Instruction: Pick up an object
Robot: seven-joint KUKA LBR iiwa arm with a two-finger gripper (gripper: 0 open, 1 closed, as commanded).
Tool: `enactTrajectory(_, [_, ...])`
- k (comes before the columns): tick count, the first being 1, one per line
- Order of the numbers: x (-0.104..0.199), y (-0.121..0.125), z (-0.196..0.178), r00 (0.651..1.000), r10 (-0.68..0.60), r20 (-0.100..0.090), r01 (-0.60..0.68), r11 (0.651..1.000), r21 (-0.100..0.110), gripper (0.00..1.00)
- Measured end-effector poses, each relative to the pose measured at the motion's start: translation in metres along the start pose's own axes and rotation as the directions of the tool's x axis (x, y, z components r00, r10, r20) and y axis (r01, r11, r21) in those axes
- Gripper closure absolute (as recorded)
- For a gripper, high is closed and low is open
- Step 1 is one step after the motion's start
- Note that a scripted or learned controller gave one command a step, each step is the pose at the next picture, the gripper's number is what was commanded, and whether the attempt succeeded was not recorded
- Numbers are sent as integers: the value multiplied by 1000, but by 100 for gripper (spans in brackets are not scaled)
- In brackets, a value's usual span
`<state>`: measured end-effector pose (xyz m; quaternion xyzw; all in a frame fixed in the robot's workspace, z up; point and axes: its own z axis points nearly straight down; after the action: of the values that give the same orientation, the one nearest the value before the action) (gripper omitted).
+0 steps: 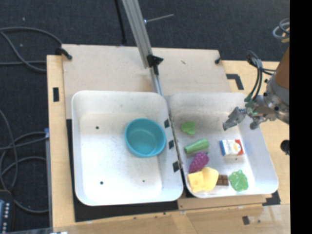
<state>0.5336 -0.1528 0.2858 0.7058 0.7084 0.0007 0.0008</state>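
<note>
Jaws gaping wide, holding nothing: gripper (242, 119) hovering over right bin (268, 167), carton (231, 147) just nearer. Green cylinder (196, 146), purple grapes (198, 162), yellow piece (203, 180), green items (238, 180) crowding near end. Blue bowl (145, 137) sitting in left bin (92, 182).

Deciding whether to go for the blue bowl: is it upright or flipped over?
Upright. The blue bowl in the left bin shows its open mouth and inner floor to the camera, with the rim on top.
</note>
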Motion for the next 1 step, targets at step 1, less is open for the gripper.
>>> enactTrajectory(1, [0, 0, 0, 1000, 1, 0, -1, 1000, 0, 0])
